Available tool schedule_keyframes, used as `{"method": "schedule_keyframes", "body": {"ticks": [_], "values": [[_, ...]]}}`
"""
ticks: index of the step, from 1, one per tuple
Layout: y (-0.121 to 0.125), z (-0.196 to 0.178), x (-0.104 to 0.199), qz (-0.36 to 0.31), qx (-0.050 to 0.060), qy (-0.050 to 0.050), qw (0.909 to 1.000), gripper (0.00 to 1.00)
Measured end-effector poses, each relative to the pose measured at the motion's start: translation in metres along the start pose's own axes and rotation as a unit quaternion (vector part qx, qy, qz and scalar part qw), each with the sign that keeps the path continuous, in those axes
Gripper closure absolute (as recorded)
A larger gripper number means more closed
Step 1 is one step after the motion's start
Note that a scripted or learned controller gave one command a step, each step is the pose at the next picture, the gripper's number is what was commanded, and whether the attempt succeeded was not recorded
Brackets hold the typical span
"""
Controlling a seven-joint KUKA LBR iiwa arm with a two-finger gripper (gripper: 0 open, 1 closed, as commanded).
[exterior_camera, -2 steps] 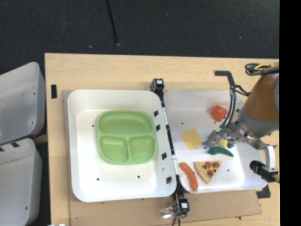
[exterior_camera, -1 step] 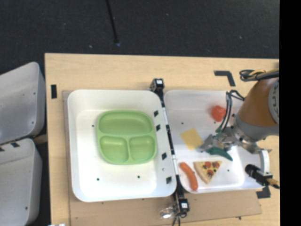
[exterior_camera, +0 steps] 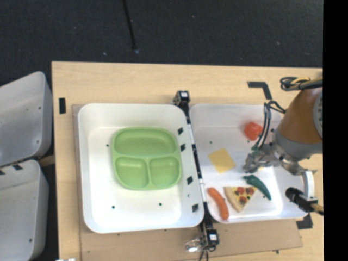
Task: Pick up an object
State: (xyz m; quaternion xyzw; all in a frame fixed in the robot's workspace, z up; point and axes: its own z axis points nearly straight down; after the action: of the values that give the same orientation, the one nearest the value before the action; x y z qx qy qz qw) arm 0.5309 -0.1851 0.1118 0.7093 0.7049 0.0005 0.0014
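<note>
Toy food items, five in number, are lodged in the right bin (exterior_camera: pixel 217 116); any one may serve as the object to be picked. Listed: a yellow cheese slice (exterior_camera: pixel 222 160) near the bin's middle; a red tomato-like piece (exterior_camera: pixel 252 129) toward the far wall; a green pepper (exterior_camera: pixel 258 185) just beside the gripper; a pizza wedge (exterior_camera: pixel 239 197) and an orange-red sausage (exterior_camera: pixel 218 202) near the front wall. All are kept loosely apart on the bin floor, presumably so that each can be approached alone, though pepper and pizza wedge are nearly touching.

Gripper (exterior_camera: pixel 254 163): lowered into the right bin between cheese slice and pepper, low over the floor. Nothing is seen between its tips; whether it is spread or closed cannot be told at this resolution.

Left bin (exterior_camera: pixel 87 145): occupied by a green divided plate (exterior_camera: pixel 146 157), set centrally, likely as a deposit point. Both bins are carried side by side on the wooden worktop (exterior_camera: pixel 109 80).
</note>
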Motion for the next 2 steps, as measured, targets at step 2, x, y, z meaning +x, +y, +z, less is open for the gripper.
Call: {"method": "schedule_keyframes", "body": {"ticks": [2], "values": [[0.007, -0.090, -0.013, -0.005, -0.002, -0.001, 1.0000, 1.00]]}}
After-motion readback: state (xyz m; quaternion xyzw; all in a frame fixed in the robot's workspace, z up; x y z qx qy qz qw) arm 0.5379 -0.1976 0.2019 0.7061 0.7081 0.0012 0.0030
